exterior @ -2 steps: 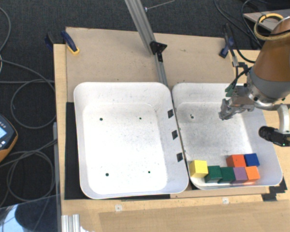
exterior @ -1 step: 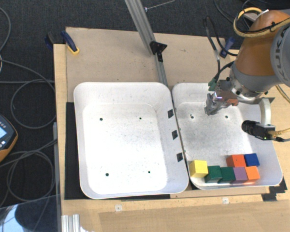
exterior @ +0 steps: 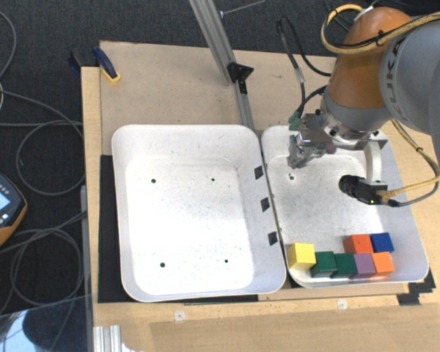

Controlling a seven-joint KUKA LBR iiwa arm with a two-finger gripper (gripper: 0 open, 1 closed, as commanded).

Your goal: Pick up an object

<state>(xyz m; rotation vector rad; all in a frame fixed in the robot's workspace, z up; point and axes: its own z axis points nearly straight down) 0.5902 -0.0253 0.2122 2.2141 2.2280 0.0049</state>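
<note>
Over the far left part of the right bin, the gripper hangs from the grey arm with its orange band, close above the bin's bare white floor. Nothing shows between it and the floor, and from this slant I cannot tell whether it is open or closed. The blocks sit well apart from it, huddled along the bin's near edge: a yellow block at the left end, then two green blocks touching, a purple block and an orange block, with a red-orange block and a blue block just behind them. The left bin lies beside it, its floor speckled with dark dots. A black cable loops along the wooden bench toward the wrist.
</note>
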